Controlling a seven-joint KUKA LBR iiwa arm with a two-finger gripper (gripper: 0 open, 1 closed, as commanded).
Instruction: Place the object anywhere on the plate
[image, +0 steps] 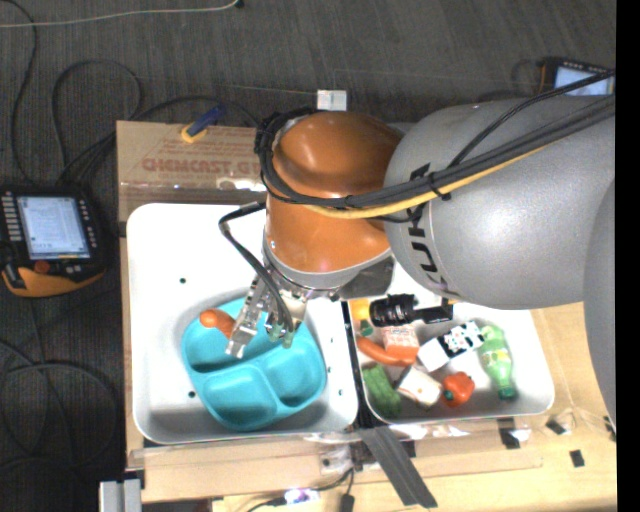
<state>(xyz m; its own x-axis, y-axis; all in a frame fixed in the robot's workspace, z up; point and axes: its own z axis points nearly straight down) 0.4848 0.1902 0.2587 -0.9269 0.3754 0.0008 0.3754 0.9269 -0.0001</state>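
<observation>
Bench holds two white bins; your landmark is the blue plate (255, 375) in the left one. Gripper (262, 327) hovers over its far rim, fingers spread, pinching nothing. Orange object (214, 320) sits on the plate's far-left edge. You're at release; next, retract straight up.

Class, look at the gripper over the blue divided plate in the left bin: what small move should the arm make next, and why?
Probably a short straight lift. The gripper hangs over the blue plate, and an orange object already lies at the plate's upper left edge beside it. Nothing shows between the fingers, so rising clear would reveal whether the placement held.
</observation>
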